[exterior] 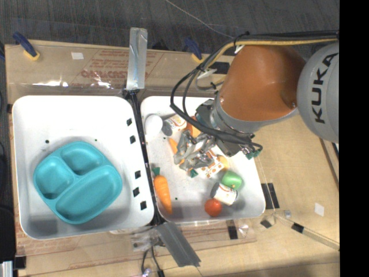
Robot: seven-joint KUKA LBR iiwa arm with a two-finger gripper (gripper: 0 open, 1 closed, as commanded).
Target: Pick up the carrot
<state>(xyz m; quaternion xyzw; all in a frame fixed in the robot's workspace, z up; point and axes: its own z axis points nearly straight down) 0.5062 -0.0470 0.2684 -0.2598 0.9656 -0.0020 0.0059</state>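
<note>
**Gripper above the right bin, carrot at its left wall**

The gripper [193, 152] hangs over the right bin [253, 206]; whether it is wide or narrow, I cannot tell. The carrot [162, 190] lies apart from it, beside the bin's left wall. A teal plate [78, 180] rests in the left bin [23, 154].

— Any lettering to call out?
— "KUKA" reads in dark capitals, running sideways on the arm's grey housing [326, 94] at the right.
— And the faint reddish print on the board [106, 65] beyond the bins?
— Too blurred to read.
</note>
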